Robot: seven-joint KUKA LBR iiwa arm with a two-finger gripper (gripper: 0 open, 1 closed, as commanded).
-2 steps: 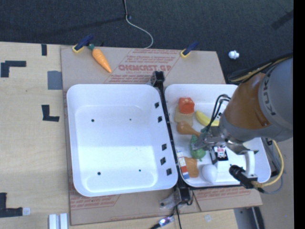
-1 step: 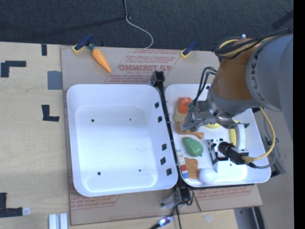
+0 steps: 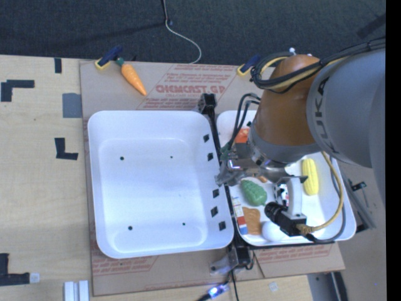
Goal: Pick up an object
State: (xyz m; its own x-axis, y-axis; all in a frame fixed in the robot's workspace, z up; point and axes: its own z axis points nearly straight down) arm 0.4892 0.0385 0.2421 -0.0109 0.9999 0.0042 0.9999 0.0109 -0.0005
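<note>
My gripper [image 3: 249,175] hangs low over the left part of the right bin [image 3: 346,229], under the orange band of the arm. Just below it lies a green rounded object [image 3: 254,193], which touches or nearly touches the gripper's lower end. A yellow corn-like piece [image 3: 309,176] rests to the right of the gripper. An orange-brown block [image 3: 251,218] and a white object [image 3: 270,231] lie near the bin's front edge. The arm hides the back of this bin.
The left bin [image 3: 100,187] stands beside the right one, their walls meeting at a divider with black clips [image 3: 215,168]. A toy carrot [image 3: 133,78] lies on the cardboard behind the bins. A black cable fitting [image 3: 285,220] hangs by the gripper.
</note>
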